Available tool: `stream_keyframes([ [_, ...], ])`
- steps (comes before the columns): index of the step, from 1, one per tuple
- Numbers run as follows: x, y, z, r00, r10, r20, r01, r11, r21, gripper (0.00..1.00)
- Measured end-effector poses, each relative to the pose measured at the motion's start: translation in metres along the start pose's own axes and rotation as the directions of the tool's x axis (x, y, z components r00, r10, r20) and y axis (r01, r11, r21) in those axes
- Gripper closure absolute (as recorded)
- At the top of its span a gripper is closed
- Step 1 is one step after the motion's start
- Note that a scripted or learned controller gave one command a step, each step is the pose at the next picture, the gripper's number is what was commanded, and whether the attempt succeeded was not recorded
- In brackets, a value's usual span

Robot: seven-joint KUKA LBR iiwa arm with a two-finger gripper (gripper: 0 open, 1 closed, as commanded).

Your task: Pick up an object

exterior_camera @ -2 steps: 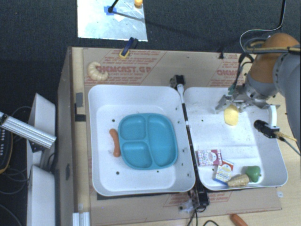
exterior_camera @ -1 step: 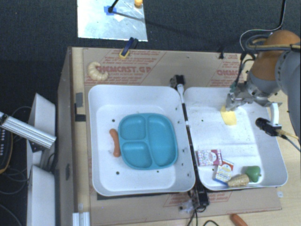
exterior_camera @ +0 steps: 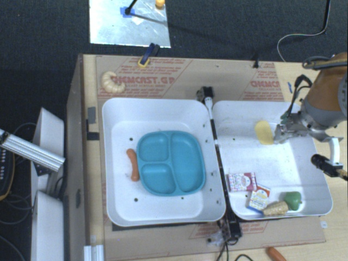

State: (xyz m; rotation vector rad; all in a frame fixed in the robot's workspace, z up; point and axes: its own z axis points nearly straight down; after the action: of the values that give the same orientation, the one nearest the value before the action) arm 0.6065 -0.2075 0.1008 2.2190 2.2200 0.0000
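pincer (exterior_camera: 278, 133) low in right bin (exterior_camera: 304, 200) at 2 o'clock | finger state: cannot tell | yellow object (exterior_camera: 264, 132) at 9 o'clock, just beside tip | long axis roughly 12–6 | likely target, nearest; small cartons (exterior_camera: 247, 188) at 6 o'clock well apart

Faint red print on the cardboard sheet (exterior_camera: 179, 79) under the bins reads roughly "CHEMCAST GP"

Grey arm (exterior_camera: 326, 113) w/ orange band above wrist, metal gripper (exterior_camera: 283, 132), thin black cable alongside
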Motion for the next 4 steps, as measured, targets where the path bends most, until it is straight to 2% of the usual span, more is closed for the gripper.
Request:
stream_keyframes([
  [1, 0.0, 0.001, -0.011, 1.0, -0.001, 0.0, 0.001, 1.0, -0.004, 1.0],
  [2, 0.001, -0.009, 0.016, 1.0, -0.001, -0.002, 0.001, 1.0, 0.001, 1.0],
  [3, 0.002, 0.0, -0.028, 1.0, -0.003, -0.001, 0.003, 1.0, -0.002, 1.0],
  [4, 0.001, 0.028, -0.053, 1.0, -0.003, -0.001, 0.003, 1.0, -0.002, 1.0],
])
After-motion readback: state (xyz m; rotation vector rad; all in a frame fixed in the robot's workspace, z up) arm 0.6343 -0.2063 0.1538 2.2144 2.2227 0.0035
